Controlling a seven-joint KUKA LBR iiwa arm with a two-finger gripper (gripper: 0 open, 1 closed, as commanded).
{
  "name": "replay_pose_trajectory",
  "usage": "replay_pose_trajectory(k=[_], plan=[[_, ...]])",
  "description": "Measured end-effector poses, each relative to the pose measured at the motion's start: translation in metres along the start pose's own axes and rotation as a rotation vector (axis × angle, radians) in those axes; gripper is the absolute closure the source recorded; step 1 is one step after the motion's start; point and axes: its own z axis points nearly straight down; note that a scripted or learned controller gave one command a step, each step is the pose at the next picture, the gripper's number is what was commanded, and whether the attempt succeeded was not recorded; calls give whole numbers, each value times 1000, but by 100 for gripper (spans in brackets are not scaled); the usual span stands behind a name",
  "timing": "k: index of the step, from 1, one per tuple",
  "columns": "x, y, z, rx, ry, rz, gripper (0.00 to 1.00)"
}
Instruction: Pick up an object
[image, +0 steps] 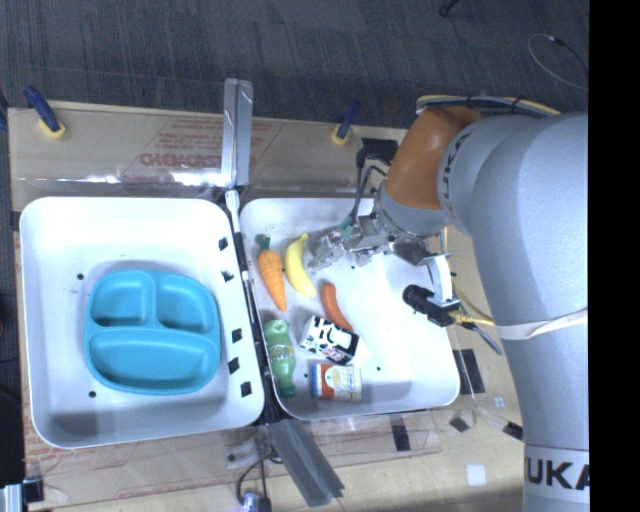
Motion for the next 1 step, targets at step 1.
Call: replay_pose_trajectory(k=[1], plan=[[64,-39,11,0,0,36,0]])
